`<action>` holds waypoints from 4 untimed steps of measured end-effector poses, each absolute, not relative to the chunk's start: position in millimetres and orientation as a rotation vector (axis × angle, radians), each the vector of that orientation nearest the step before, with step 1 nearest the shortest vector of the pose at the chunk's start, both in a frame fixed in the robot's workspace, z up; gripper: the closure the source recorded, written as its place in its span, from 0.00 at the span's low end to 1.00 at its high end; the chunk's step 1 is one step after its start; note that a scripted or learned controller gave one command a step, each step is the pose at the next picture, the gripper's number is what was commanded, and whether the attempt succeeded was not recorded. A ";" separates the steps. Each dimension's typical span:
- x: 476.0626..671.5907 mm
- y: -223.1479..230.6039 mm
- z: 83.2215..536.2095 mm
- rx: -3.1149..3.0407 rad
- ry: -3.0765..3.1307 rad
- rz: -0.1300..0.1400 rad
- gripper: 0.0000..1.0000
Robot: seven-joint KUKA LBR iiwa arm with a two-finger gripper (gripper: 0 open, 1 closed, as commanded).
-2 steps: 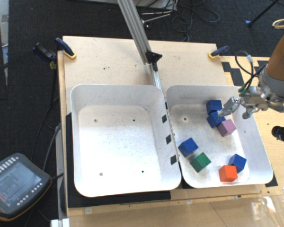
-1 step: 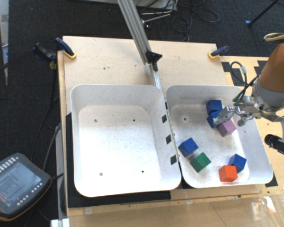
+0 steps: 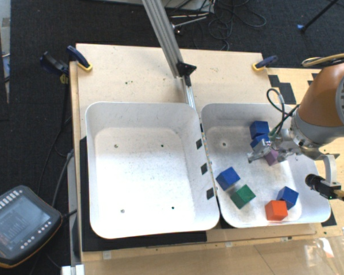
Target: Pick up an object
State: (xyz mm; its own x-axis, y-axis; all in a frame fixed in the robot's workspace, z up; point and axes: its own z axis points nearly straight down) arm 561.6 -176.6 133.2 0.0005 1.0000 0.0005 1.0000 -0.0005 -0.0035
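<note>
Gripper [image 3: 266,151] low in right bin [image 3: 229,116], finger state unclear (purple block [image 3: 271,158] touching tip, blue block [image 3: 259,129] just behind).

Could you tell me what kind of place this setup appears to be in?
Probably a robotics lab: a robot arm reaches over two white bins holding coloured blocks, with a teach pendant and cables on the dark floor.
</note>
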 end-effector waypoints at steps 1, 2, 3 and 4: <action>563.0 -177.5 146.5 -2.224 -2.222 -0.002 1.00; 568.7 -168.7 204.5 -2.222 -2.230 -0.006 1.00; 570.0 -168.6 221.2 -2.221 -2.227 -0.003 1.00; 583.0 -106.7 217.8 -2.212 -2.230 -0.004 1.00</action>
